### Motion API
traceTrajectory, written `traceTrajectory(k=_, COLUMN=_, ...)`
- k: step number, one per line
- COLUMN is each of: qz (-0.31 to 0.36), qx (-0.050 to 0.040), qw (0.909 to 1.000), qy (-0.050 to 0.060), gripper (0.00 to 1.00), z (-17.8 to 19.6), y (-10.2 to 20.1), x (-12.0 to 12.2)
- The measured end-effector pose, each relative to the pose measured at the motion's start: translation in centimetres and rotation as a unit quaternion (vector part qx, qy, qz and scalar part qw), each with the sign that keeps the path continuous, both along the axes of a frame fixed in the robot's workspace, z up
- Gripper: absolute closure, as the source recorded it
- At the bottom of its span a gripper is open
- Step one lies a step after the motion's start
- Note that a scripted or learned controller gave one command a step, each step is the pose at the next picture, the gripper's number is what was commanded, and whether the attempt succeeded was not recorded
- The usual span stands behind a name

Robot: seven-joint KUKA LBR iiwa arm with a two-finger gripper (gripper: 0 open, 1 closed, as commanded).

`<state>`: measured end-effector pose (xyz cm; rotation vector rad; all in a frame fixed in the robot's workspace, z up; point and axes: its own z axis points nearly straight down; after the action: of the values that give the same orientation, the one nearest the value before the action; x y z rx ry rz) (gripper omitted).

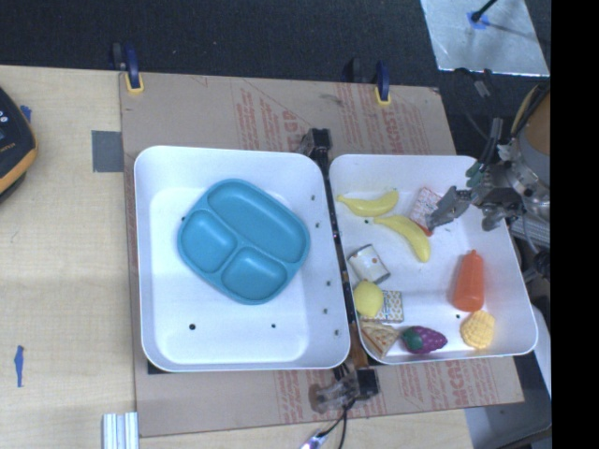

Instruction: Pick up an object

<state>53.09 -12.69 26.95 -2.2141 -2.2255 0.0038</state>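
The right bin (496, 181) holds several toy foods. Two yellow bananas (370, 203) (409, 235) lie at its upper left. An orange carrot (469, 281) lies at the right, with a yellow corn piece (478, 328) below it. A lemon (368, 298), a purple eggplant (424, 340) and a cracker wedge (378, 335) sit along the lower left. My gripper (471, 211) hangs over the bin's upper right, above the carrot and right of the bananas. It is open, with nothing between its fingers (447, 209).
A blue divided plate (244, 240) lies in the left bin (159, 344). A small grey box (372, 264) and a patterned card (426, 200) also lie in the right bin. The bins' shared walls (329, 251) meet in the middle. A yellow-and-black device (11, 148) sits at the bench's far left.
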Motion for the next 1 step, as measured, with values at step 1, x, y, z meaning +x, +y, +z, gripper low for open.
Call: traceTrajectory(k=1, qz=0.0, qx=-0.0002, qw=1.0, qy=0.001, gripper=0.0, z=-16.36, y=-4.67, x=3.81)
